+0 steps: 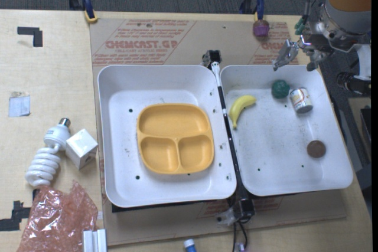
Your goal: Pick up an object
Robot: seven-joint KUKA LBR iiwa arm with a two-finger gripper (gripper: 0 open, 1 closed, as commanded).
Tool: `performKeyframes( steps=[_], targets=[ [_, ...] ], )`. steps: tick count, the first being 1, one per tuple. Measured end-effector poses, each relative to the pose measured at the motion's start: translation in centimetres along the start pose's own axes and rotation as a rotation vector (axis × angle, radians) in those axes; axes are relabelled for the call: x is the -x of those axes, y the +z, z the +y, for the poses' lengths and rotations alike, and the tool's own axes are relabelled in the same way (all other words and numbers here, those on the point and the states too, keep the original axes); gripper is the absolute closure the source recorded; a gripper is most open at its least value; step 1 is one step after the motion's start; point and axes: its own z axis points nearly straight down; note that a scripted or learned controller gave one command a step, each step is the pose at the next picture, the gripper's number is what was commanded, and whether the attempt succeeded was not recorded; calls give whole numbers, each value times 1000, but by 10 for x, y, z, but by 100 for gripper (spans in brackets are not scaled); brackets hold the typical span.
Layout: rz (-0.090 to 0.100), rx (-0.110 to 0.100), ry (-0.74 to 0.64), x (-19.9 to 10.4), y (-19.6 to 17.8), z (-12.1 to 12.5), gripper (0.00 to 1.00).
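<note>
The right bin (277, 177) holds a yellow banana (241, 108) at its left, a green ball (280, 89), a small white can (301, 100) lying on its side, and a brown round piece (316, 149) lower right. My gripper (297, 61) hovers over the bin's far right rim, just above the ball and the can. It is open, its fingers spread with nothing between them.
A yellow three-compartment tray (175, 138) lies in the left bin (112, 127). A small purple object (261, 28) sits on the board behind the bins. A light bulb (47, 153), a white cube (82, 147) and crumpled plastic (59, 218) lie on the bench at left.
</note>
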Motion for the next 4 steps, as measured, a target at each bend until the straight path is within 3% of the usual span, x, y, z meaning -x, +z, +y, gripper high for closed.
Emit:
performKeyframes(
  steps=[1, 2, 3, 4],
  targets=[
    [0, 0, 2, 54, 147, 20, 0],
    [1, 0, 3, 39, 193, -51, 0],
    [1, 0, 4, -4, 193, -118, 0],
    [0, 2, 5, -3, 183, -117, 100]
  ],
)
